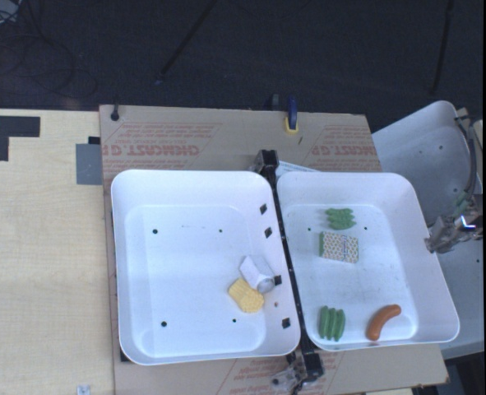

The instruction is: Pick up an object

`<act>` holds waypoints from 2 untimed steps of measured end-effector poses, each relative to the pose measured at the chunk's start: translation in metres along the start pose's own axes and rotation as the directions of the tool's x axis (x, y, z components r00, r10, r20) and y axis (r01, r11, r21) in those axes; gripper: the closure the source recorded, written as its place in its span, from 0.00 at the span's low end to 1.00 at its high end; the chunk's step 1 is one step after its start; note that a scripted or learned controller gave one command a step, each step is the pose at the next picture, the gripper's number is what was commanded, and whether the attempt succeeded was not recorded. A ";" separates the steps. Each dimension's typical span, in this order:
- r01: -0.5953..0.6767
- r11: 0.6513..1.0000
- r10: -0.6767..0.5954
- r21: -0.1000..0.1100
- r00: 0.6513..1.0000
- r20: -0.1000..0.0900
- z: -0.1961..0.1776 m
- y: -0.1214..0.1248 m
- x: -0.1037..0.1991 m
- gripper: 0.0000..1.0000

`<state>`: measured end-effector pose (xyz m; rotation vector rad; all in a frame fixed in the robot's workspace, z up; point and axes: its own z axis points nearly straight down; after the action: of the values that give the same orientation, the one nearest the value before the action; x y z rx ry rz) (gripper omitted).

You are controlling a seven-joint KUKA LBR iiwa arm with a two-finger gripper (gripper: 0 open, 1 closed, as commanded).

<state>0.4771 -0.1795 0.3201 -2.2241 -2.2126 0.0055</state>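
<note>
Right bin (395, 189): two green pods, patterned square, orange sausage (383, 321); left bin (136, 220): yellow corn piece; tool (450, 233) state indeterminable.

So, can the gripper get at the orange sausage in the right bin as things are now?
Probably yes. The orange sausage lies alone near the front right corner of the right bin, apart from the green pods, with nothing above it. The gripper sits just outside that bin's right rim.

bins (136, 220) showing white | sausage (383, 321) showing orange-brown | pea pods (332, 323) showing green | sponge (246, 296) showing yellow | pouch (340, 247) showing speckled pale
</note>
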 end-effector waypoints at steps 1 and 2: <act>0.009 1.000 -0.009 -0.006 1.000 0.001 -0.027 0.030 0.024 1.00; -0.001 1.000 0.001 0.006 1.000 -0.002 0.082 -0.004 -0.037 1.00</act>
<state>0.4726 -0.2161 0.2383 -2.2215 -2.2075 0.0099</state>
